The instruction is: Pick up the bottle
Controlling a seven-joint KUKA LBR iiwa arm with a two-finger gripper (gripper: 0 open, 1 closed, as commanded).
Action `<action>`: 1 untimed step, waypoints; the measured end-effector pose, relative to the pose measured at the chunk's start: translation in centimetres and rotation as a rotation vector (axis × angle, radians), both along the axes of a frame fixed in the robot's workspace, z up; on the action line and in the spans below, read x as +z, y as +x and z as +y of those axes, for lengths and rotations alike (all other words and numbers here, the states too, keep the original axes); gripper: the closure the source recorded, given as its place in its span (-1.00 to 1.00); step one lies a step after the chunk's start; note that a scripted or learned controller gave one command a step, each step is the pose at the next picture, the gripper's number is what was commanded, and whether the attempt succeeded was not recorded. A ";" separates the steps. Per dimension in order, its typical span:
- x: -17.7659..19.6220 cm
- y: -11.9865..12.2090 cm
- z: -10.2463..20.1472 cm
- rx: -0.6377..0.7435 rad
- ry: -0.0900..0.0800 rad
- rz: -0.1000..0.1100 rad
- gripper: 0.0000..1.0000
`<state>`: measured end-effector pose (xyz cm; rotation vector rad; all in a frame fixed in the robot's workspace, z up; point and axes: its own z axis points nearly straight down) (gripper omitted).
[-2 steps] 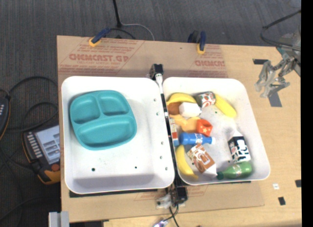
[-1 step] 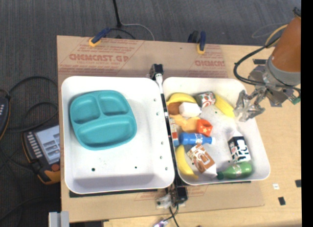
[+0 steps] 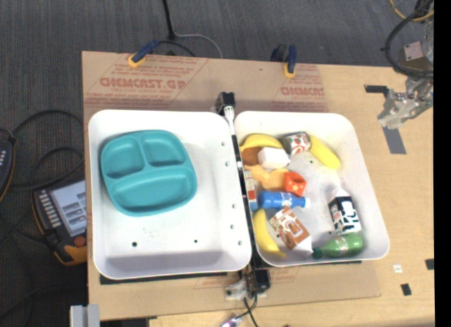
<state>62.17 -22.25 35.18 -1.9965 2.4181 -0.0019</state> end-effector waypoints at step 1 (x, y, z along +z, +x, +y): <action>-16.3 0.1 0.0 0.288 0.002 0.005 1.00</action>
